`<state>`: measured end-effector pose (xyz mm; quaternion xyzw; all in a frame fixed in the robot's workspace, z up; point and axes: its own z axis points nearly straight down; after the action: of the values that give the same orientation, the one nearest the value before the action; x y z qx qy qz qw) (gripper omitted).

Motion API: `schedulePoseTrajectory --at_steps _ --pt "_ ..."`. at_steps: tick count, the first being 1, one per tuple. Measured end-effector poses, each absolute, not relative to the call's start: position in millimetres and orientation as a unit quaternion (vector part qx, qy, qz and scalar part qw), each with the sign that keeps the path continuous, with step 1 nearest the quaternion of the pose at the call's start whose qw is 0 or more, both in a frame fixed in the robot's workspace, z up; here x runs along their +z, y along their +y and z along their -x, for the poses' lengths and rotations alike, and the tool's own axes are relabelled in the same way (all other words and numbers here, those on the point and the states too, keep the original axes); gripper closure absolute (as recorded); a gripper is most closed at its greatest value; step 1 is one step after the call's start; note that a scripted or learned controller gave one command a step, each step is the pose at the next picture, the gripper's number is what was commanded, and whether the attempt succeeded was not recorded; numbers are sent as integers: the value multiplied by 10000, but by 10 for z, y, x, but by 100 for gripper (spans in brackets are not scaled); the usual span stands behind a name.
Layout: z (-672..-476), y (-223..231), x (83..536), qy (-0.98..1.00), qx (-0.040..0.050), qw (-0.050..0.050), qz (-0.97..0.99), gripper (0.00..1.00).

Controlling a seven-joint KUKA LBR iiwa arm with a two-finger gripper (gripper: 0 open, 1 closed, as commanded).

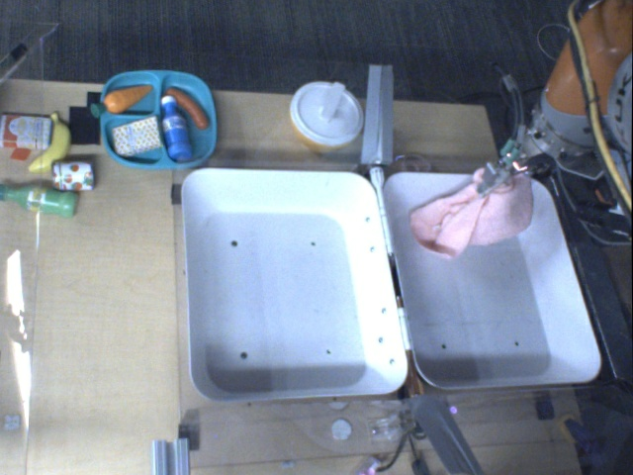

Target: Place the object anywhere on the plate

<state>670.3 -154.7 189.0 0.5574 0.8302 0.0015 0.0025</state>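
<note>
A pink cloth [467, 220] is pinched by the pincer [504, 169] over the right bin [495, 344]; a plate must be reached next.

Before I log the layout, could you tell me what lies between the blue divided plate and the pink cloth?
In the camera view, a white-lidded yellow container and an upright grey metal post stand between the blue divided plate and the pink cloth.

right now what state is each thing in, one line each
pink cloth: crumpled, one corner lifted at the claw, the rest draped in the right bin
claw: at the cloth's raised corner, over the right bin's far right
right bin: holds the cloth at its far end
left bin: upright, beside the right bin
blue divided plate: on the bench, holding toy food
white lidded cup: upright, lid on
</note>
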Motion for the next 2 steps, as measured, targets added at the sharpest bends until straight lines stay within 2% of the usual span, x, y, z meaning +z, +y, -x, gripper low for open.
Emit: schedulePoseTrajectory --at_steps 1,2 --pt "-6722 -1526 2256 8320 14 28 -5547 100" --pt "-6468 -1092 2367 9266 11 22 -3760 100"
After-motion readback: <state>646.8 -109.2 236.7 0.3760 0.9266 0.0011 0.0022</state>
